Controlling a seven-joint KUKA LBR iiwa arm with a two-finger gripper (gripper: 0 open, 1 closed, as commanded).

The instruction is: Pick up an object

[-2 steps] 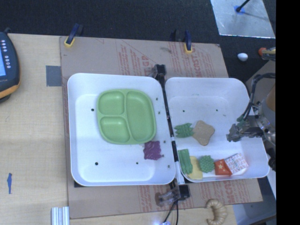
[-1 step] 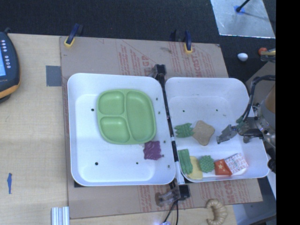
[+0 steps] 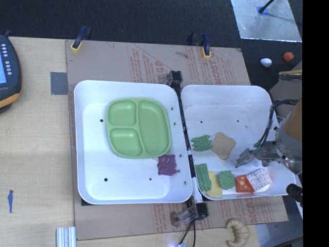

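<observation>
The gripper (image 3: 245, 157) hung low over the right bin (image 3: 226, 96), near that bin's right side, with the arm (image 3: 290, 127) reaching in behind it. Its fingers were too small and dim to read, so whether they were parted or closed could not be told, and nothing could be seen between them.

Just left of the gripper lay a tan, slice-shaped piece (image 3: 223, 145), and touching that piece on its left was a green ridged toy (image 3: 201, 143). Below the gripper, along the bin's front wall, sat a red-and-white packet (image 3: 253, 181). To the packet's left was a small green bumpy piece (image 3: 226, 179), then a yellow piece (image 3: 214, 189) partly under a long green ridged piece (image 3: 202, 176) that lay close against the bin's left wall. All of these objects rested on the bin floor, apart from the gripper.

The left bin (image 3: 92, 189) held a light green divided plate (image 3: 139, 127) with three compartments, set toward the back and centre. A purple crumpled piece (image 3: 167, 164) lay just beside the plate's front right corner.

Both bins stood on a cardboard sheet (image 3: 128, 60) clamped to the bench. A handheld control pendant (image 3: 7, 71) rested at the bench's far left edge.
</observation>
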